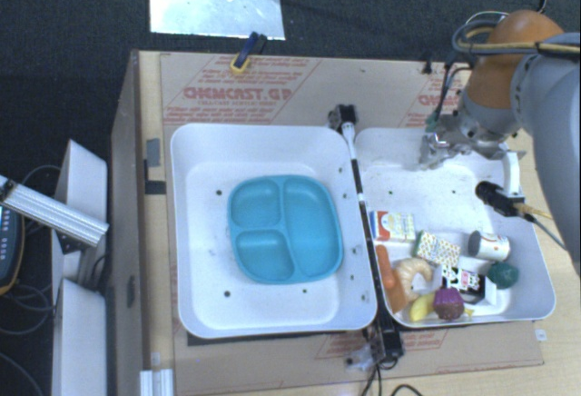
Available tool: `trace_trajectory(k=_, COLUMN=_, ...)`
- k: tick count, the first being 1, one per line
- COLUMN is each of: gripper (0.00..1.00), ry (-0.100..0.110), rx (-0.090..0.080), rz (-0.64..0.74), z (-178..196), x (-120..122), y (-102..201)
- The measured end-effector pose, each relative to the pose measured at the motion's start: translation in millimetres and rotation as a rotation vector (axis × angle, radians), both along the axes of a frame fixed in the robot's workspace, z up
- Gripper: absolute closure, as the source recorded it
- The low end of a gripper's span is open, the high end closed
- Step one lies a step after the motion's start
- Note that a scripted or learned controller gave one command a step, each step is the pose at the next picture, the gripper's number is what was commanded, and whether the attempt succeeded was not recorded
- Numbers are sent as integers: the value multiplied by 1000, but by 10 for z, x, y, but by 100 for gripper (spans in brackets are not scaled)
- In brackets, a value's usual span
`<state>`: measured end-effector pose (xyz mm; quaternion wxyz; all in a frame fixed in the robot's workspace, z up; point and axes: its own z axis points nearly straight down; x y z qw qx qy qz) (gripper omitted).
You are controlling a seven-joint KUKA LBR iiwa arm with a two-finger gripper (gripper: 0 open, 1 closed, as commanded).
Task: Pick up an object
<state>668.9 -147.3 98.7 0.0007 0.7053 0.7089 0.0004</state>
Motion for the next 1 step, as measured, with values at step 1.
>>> trace_trajectory(k=1, gripper=100, ry=-4, rx=-2, rz=3, z=120, x=13, y=-5)
